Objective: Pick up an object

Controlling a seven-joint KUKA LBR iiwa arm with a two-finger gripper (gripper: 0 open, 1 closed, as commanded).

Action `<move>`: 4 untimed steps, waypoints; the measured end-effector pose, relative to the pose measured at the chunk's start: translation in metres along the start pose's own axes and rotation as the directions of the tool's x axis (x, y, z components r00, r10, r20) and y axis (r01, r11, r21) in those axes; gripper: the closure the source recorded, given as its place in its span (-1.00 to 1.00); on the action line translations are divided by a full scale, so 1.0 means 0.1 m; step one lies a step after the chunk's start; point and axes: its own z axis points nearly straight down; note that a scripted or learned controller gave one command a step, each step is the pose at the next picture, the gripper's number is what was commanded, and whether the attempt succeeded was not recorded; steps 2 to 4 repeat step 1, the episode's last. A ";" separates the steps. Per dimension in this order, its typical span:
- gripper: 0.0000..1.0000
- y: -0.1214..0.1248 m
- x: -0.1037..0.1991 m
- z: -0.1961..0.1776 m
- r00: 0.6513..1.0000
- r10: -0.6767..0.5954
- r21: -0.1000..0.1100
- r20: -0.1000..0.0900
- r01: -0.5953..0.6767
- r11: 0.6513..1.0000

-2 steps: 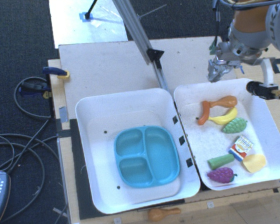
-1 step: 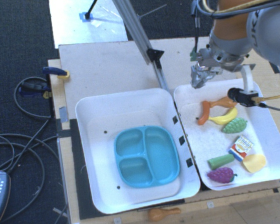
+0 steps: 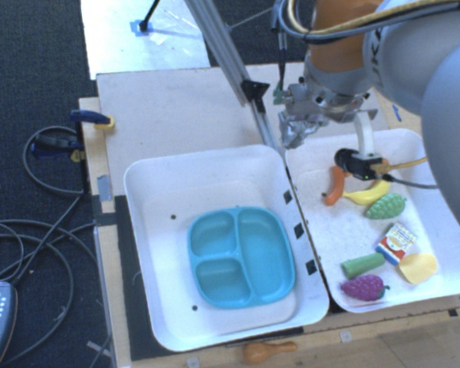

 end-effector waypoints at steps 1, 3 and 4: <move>1.00 -0.03 0.53 -0.09 1.000 0.000 -0.002 0.000 0.000 1.000; 1.00 -0.03 0.53 -0.09 1.000 0.000 -0.002 0.000 0.000 1.000; 1.00 -0.03 0.53 -0.09 1.000 0.000 -0.002 0.000 0.000 1.000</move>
